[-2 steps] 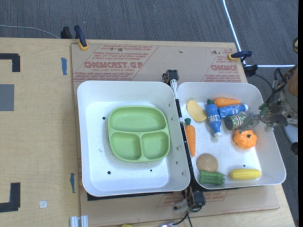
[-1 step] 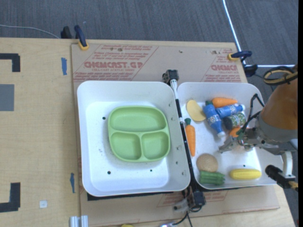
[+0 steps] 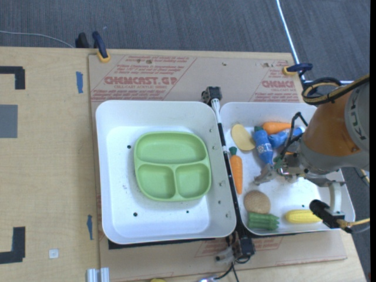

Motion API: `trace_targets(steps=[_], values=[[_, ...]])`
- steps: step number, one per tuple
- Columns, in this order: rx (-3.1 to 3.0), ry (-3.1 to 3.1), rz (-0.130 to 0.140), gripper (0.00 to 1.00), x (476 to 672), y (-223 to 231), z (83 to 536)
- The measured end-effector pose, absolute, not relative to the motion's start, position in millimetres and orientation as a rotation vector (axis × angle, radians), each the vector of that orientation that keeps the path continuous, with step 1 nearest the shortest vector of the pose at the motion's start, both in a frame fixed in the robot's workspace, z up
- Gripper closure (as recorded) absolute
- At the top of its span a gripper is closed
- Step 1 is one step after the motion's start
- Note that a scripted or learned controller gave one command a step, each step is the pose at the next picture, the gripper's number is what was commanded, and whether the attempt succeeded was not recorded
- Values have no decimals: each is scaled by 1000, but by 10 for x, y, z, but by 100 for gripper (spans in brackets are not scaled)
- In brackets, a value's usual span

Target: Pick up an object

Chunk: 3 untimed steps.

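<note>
My gripper (image 3: 271,172) hangs low over the middle of the right bin (image 3: 341,188), with the arm reaching in from the right. Just left of it lies an orange carrot (image 3: 236,173). A blue bottle (image 3: 264,146) sits right behind it, and a brown round piece (image 3: 257,202) lies in front. I see nothing held in the gripper. Also in this bin are a pale yellow piece (image 3: 242,137), an orange piece (image 3: 275,126), a small blue piece (image 3: 289,136), a green vegetable (image 3: 262,221) and a yellow corn cob (image 3: 301,217).
The left bin (image 3: 111,157) holds a green divided plate (image 3: 173,165). A raised rim runs between the two bins (image 3: 224,157). Clamps sit at the board's back corners (image 3: 101,46).
</note>
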<state>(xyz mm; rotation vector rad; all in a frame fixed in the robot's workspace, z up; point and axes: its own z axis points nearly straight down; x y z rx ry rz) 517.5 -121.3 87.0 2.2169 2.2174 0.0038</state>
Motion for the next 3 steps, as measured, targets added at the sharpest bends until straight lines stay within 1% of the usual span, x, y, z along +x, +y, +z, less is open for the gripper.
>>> trace_targets(steps=[1, 2, 3], values=[[2216, 2219, 6, 0, 5719, -988, 870], [2212, 2215, 6, 100, 5729, -1001, 983], [2217, 2224, 1, 100, 6296, -412, 1853]])
